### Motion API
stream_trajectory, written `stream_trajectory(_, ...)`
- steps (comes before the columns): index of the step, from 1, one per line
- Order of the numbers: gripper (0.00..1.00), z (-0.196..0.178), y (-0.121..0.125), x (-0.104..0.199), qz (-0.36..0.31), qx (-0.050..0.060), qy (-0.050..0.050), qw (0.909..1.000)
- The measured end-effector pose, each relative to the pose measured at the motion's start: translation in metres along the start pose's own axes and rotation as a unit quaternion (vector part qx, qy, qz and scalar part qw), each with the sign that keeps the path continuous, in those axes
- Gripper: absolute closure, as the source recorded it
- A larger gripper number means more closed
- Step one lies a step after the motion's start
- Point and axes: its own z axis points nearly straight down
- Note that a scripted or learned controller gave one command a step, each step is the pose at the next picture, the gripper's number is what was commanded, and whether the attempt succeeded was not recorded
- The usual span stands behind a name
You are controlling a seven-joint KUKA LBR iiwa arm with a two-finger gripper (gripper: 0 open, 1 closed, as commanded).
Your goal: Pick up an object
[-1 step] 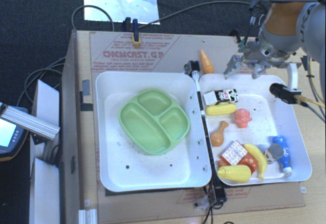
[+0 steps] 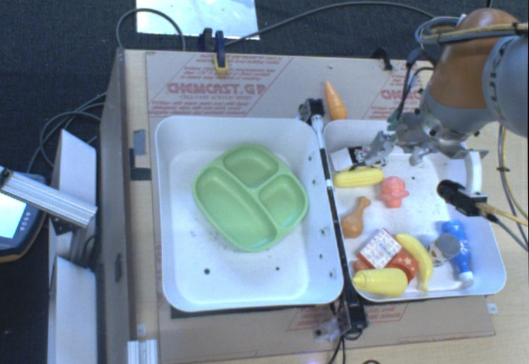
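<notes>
While it hovers over the right bin (image 2: 494, 271), the gripper (image 2: 376, 151) (spread unclear) seemingly grips nothing.

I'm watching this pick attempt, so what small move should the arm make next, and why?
Probably lower the end effector straight down a little: it sits just above the yellow corn cob at the right bin's far left, with nothing between its fingers.

Two bins (image 2: 248, 292): white plastic, smooth, slight sheen. Divided plate (image 2: 250, 197): pale green plastic, matt. Banana (image 2: 420, 257) and corn cob (image 2: 358, 179): yellow glossy plastic. Counter (image 2: 248, 85): brown printed cardboard, matt. Arm band (image 2: 467, 64): orange, glossy. Floor (image 2: 58, 23): dark, rough carpet.
</notes>
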Motion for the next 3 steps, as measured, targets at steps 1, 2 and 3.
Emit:
stream_trajectory(1, 0.0, 0.09, -0.024, -0.034, 0.0, 0.0, 0.0, 1.0)
stream_trajectory(2, 1.0, 0.079, -0.023, -0.034, 0.0, -0.001, 0.0, 1.0)
stream_trajectory(3, 1.0, -0.011, -0.004, 0.048, -0.001, -0.002, 0.0, 1.0)
